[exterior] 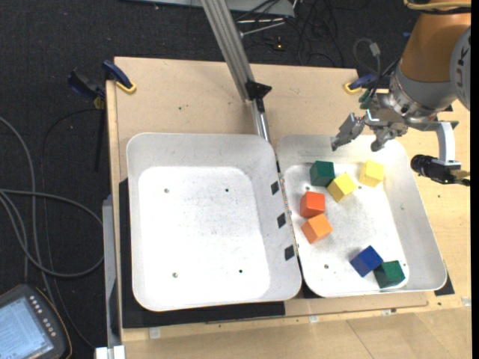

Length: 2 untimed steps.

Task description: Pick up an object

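Note:
My gripper [364, 136] hangs open above the far edge of the right bin [419, 208], nothing between its fingers. Below it in the bin lie a dark green block [322, 173], a yellow block [341, 186] and a second yellow block [371, 173]. Toward the bin's left side sit a red-orange block [313, 203] and an orange block [317, 227]. At the near right corner a blue block [366, 260] touches another green block [389, 273].
The left bin [198, 219] stands beside the right one. A slanted metal pole [228, 40] comes down to the gap between the bins. Clamps [120, 77] grip the board's far corners. Cables lie on the floor at left.

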Tool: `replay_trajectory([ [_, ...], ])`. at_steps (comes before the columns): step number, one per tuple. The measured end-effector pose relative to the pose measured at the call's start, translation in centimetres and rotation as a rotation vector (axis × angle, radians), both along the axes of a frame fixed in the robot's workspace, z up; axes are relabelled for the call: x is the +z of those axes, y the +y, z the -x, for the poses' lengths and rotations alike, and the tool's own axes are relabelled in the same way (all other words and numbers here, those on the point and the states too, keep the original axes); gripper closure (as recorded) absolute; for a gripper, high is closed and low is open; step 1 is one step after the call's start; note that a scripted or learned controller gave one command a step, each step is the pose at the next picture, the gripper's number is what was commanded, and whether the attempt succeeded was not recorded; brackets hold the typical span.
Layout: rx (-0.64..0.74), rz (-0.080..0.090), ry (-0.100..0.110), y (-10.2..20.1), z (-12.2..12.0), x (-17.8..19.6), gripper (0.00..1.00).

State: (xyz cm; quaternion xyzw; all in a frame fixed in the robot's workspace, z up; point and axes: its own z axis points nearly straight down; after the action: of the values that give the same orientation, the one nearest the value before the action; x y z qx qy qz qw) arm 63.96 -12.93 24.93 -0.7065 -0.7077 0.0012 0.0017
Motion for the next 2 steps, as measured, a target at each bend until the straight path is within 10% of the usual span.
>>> replay_trajectory([
  [2,0.002,0.000,0.001,0.6,-0.6,-4.4,0.00],
])
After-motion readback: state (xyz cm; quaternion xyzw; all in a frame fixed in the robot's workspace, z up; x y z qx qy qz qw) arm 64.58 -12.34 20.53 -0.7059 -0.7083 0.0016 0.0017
